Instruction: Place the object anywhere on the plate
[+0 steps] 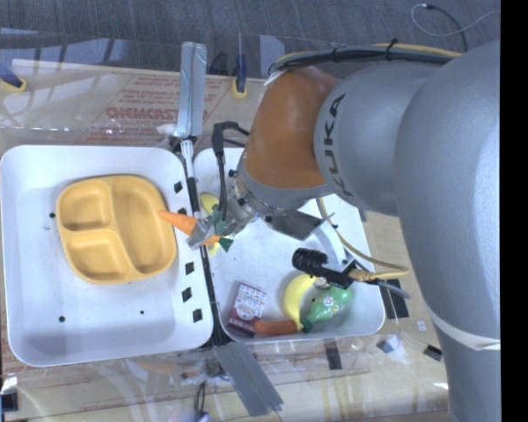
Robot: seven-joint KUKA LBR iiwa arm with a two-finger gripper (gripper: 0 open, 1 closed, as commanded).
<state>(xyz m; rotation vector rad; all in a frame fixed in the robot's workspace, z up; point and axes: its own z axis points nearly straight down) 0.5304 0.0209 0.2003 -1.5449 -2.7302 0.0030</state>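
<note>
In the camera view, two white bins sat side by side on the bench (383,227). The left bin (35,323) carried a yellow plate (114,229) with three compartments, lying toward the bin's far left part, with bare white floor in front of it.

The grey arm (405,130) came in from the right, its orange band (286,130) above the far part of the right bin (273,258). The pincer (208,233) hung at the wall where the two bins met. Its fingers looked closed narrowly on a carrot (178,221). The orange body stuck out to the left of the fingers and a bit of green top showed on their right side. The carrot's pointed tip reached over the right edge of the left bin and ended just beside the plate's right rim, not touching it as far as could be seen. No part of the carrot lay on the plate.

Just behind the pincer, a yellow piece (209,204) showed in the right bin, mostly hidden, so its kind could not be told.

In the near part of the right bin lay a small printed packet (249,301), with a sausage (273,327) just in front of it against the near wall. To their right a yellow fruit (297,295) touched a green thing (330,304).
</note>
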